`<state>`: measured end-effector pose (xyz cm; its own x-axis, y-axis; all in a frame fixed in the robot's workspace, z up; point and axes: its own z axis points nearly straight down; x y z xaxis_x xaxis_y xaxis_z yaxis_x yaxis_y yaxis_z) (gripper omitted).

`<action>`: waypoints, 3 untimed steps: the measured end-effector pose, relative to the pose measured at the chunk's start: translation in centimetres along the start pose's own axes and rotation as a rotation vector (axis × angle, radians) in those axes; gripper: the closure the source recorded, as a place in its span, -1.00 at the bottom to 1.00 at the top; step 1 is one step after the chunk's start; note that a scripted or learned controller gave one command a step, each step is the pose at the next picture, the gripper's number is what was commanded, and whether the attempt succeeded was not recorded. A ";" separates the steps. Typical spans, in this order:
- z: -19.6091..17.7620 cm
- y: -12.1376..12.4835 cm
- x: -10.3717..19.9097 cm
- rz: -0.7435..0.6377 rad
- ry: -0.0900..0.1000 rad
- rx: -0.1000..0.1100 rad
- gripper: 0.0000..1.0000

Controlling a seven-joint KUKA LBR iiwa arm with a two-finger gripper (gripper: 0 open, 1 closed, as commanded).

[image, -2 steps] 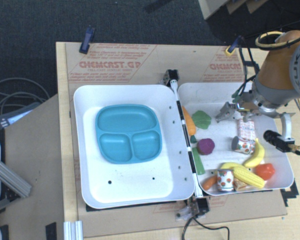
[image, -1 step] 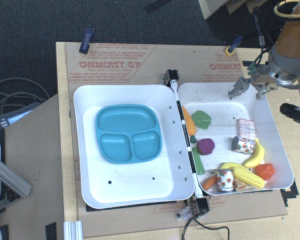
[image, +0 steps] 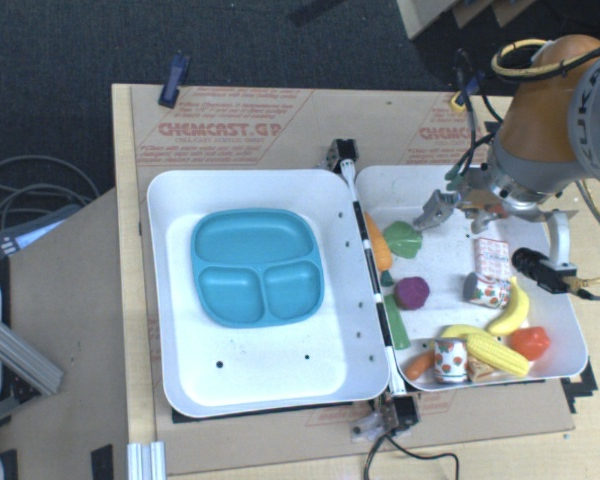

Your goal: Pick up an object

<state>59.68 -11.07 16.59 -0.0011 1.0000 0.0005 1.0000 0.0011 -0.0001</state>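
My gripper (image: 495,220) hangs over the back of the right bin (image: 572,320), below the arm's orange band. Its fingers are spread wide: one grey fingertip (image: 437,209) points left and the other (image: 559,236) sits to the right, with nothing held between them. Just in front of it stands a small red-and-white carton (image: 491,269). A green piece (image: 403,240) lies left of the grey fingertip, close to it. Also in the bin are a purple ball (image: 411,292), a banana (image: 513,309), a corn cob (image: 496,350), a red pepper (image: 530,342) and a small can (image: 450,360).
The left bin (image: 180,363) holds a blue divided tray (image: 258,266). An orange carrot (image: 378,244) and a green strip (image: 395,320) lie along the right bin's left wall. A black part (image: 541,269) juts out by the right fingertip. Cables run at the right.
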 end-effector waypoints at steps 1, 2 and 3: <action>8.0 3.1 1.2 0.001 -0.001 -0.003 -1.00; -1.9 -5.7 4.4 0.001 0.000 0.001 -1.00; -4.4 -2.9 -1.1 0.002 -0.002 -0.002 -1.00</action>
<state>56.82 -12.16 20.99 0.0010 1.0000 -0.0016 1.0000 -0.0010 0.0018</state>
